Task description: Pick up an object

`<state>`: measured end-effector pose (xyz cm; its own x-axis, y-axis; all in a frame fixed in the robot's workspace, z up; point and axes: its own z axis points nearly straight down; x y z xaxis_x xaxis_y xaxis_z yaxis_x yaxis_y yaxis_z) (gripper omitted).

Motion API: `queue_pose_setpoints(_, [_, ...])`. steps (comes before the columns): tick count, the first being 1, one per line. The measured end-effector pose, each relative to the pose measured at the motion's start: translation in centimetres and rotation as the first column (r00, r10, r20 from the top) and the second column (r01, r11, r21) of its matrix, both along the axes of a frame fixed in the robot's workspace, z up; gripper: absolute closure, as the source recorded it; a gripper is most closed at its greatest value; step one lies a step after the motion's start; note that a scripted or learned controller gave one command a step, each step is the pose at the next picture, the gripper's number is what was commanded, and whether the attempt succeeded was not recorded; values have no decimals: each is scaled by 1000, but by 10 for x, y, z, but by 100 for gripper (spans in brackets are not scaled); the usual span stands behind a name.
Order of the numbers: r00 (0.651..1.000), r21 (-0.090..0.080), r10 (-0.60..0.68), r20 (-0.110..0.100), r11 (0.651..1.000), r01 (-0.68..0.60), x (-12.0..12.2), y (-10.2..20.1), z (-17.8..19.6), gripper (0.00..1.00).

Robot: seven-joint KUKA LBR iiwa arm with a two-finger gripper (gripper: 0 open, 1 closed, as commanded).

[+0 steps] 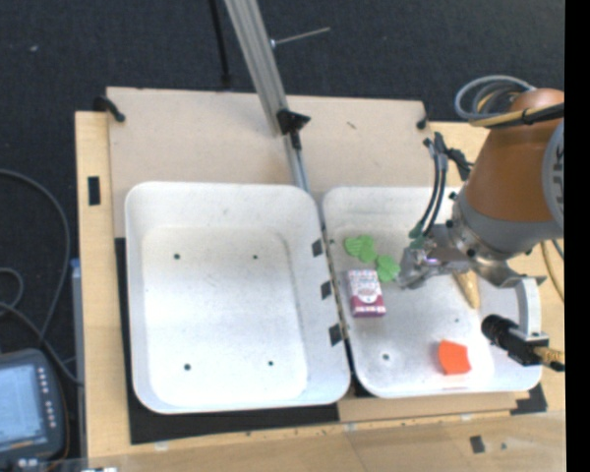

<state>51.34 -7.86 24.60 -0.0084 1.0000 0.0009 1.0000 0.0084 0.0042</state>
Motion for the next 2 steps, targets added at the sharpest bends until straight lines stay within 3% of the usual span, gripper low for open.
queue_pose_setpoints(2, [1000,0,-2,-5,1000,2,15,103,-4,100])
